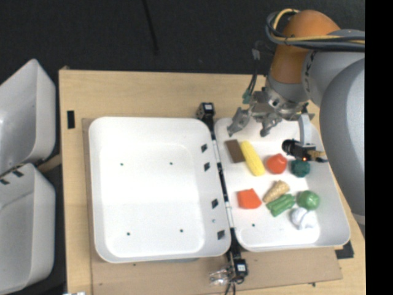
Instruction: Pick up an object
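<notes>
Metal claw [252, 125] spread wide, empty, above ridged yellow corn [252, 158], flat brown block [233, 151], possibly plastic

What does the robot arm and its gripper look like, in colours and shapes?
The arm is thick, rounded and grey, with an orange band above the wrist. Dark cables loop around that band. The gripper is grey metal with two thin fingers.

A light tan wooden bench top [147, 94] sits against a dark, nearly black floor [123, 23], where a thin dark line [147, 17] runs at a slant. At the left edge stand two rounded white plastic shapes [21, 112], one above the other, overlapping the bench's side.
</notes>
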You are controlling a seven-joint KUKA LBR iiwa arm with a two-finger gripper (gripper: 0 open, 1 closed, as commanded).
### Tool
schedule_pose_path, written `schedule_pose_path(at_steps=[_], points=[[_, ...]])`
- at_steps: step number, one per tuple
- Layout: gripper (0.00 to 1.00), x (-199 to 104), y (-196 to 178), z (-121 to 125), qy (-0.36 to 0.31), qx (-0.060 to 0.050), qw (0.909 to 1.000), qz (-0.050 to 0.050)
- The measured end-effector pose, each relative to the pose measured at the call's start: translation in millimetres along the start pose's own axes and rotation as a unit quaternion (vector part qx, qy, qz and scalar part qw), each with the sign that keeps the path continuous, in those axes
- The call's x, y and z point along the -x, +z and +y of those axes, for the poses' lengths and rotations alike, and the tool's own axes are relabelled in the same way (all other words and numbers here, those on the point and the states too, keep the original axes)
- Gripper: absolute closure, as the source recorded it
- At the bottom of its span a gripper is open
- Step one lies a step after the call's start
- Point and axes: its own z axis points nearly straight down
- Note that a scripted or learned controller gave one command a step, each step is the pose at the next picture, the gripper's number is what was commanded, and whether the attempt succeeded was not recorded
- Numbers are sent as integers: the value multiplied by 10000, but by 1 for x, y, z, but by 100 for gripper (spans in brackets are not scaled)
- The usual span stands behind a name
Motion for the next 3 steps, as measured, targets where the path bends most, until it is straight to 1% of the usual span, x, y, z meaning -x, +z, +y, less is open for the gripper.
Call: schedule_pose_path(at_steps=[1,2,3], points=[[0,59,30,1,3,-14,10000,-5],[0,6,69,-57,-37,-49,10000,24],[100,9,55,-51,-21,20,10000,10]])
